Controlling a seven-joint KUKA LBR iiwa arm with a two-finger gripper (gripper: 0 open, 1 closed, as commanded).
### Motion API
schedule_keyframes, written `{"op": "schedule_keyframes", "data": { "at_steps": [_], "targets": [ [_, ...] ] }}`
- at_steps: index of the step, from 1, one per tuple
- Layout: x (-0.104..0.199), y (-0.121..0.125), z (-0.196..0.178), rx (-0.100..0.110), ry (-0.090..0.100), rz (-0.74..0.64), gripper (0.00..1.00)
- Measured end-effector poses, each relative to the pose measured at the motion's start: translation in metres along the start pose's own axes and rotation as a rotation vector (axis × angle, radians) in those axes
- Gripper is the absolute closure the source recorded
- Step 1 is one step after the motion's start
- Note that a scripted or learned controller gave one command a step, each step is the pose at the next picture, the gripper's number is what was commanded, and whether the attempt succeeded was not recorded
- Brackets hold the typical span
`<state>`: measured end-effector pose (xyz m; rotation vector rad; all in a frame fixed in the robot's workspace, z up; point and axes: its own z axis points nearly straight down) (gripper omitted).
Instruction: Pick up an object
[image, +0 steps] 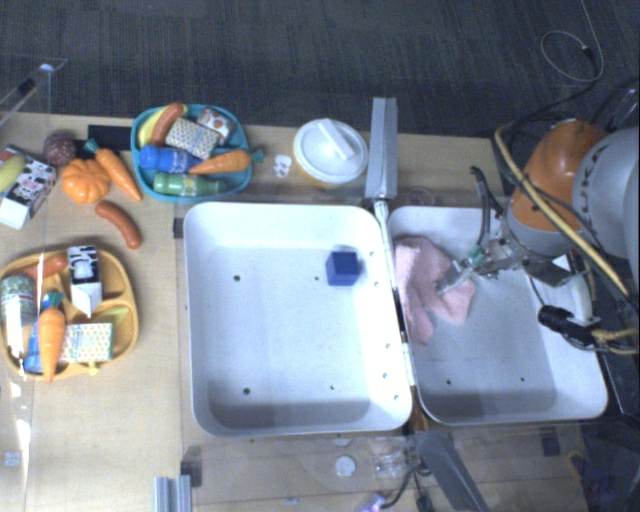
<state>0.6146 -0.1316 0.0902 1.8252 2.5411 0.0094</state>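
We read no legible labels; the hand (462, 272) sits low over the pink cloth (428, 288) in the right bin (560, 400), grip state indeterminate, while a blue cube (343, 267) occupies the left bin (260, 400).

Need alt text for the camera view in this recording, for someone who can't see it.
A grey robot arm reaches in from the right, its gripper at a crumpled pink cloth in the right white bin. The left bin holds a small blue cube; toy food sits on the bench at left.
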Motion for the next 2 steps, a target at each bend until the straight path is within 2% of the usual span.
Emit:
{"op": "schedule_keyframes", "data": {
  "at_steps": [1, 2],
  "targets": [
    [0.001, 0.003, -0.012, -0.006, -0.001, -0.001, 1.00],
    [0.012, 0.042, -0.124, 0.006, 0.004, -0.147, 1.00]
  ]
}}
